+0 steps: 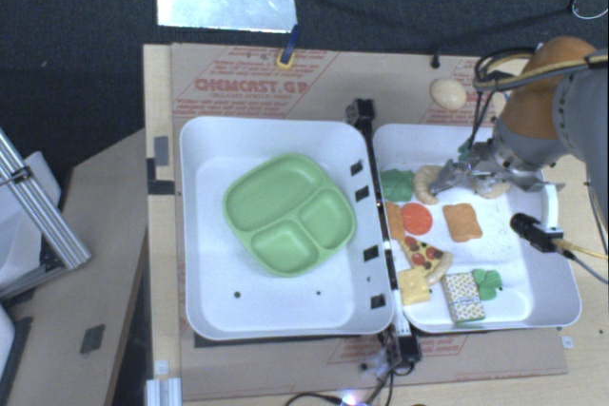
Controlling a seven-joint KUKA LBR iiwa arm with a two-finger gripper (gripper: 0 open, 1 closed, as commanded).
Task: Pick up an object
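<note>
Camera view: left bin (205,299) holds a green divided plate (288,213); right bin (557,295) holds toy foods, namely a red round piece (417,219), an orange toast-like piece (462,222), a pizza slice (427,259), a patterned box (463,296) and green pieces. Gripper (440,183) low over the right bin's far left part, just beside a tan piece (427,176); state of jaws cannot be told.

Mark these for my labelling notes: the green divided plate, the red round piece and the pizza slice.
green divided plate (288,213): camera view, centre ridge between compartments.
red round piece (417,219): camera view, middle of its top.
pizza slice (427,257): camera view, topped face.
</note>
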